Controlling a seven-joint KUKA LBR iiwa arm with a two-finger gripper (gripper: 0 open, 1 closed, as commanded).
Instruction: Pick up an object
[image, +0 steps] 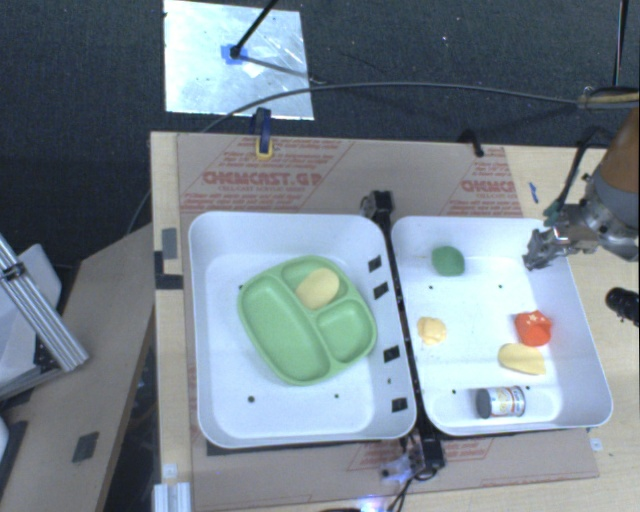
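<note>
Green lump (448, 261) sitting toward the far end of the right bin (590, 345), well apart from everything else, so likely the cleanest pick. Closer to the front: a small yellow piece (431, 329), a red piece (533, 328) just beside a longer yellow one (522, 359), and a can (500, 402) on its side. Gripper (545, 245) over the bin's far right edge, no object seen in it; spread or pressed together, cannot tell. Best to centre above the lump, descend straight, close across its middle, then lift.
</note>
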